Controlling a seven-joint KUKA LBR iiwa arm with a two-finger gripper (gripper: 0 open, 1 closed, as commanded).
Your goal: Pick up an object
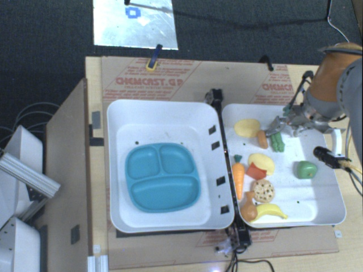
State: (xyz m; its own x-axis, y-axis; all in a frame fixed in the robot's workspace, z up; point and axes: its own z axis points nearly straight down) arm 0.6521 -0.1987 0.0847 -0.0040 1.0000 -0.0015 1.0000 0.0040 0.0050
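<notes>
**Ana:** White plastic, two shallow bins side by side on the bench. What sits in the left bin [116,123]?

**Ben:** One blue divided plate [163,176], lying flat near the middle.

**Ana:** And the right bin [334,205]?

**Ben:** Toy food, mostly along its left side. A yellow piece [247,128] lies near the top, with a small orange piece [261,139] just below it and a green vegetable [277,143] beside that. Lower down come a carrot [239,177] against the left wall, a yellow and red piece [260,167], a cookie [264,191] and a banana [269,211] near the front. A green pepper [306,169] sits apart, toward the right.

**Ana:** Where is the arm?

**Ben:** It comes in from the right, orange band [329,78] high up. The gripper [279,126] hangs over the upper part of the right bin, just above the green vegetable and the small orange piece.

**Ana:** Are the fingers wide or closed?

**Ben:** I cannot tell; the tips blur into the grey metal. Nothing is clearly between them, and the food appears to lie on the bin floor.
</notes>
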